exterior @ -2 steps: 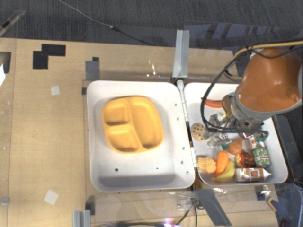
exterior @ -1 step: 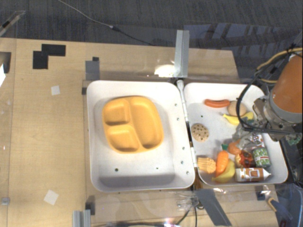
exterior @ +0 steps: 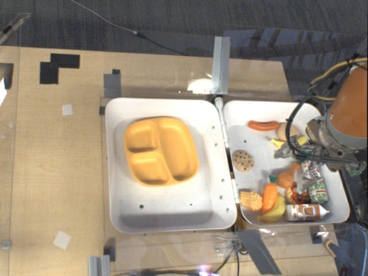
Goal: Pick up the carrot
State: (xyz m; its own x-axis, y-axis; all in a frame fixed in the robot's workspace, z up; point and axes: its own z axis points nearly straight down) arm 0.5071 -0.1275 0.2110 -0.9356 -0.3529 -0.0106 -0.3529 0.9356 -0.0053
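Pale wooden bench carries two shallow white bins side by side; dark carpet lies beyond. The arm comes in from the right over the right bin, its orange band above the wrist, and the gripper hangs low among the clutter there. Whether it is wide or narrow I cannot tell, since wrist and cables cover it.

Just beside the gripper sit a crumpled snack packet and a small white bottle. A little further out, toward the bin's front edge, lies the carrot, orange and stubby, leaning against a banana with a waffle-like toy next to it. It looks like a light, stiff plastic toy, likely smooth and apt to slip; pinching across its thicker middle seems safest, with care for the crowding neighbours.

Further off are a chocolate-chip cookie and a sausage. Farthest, in the left bin, rests a yellow divided plate.
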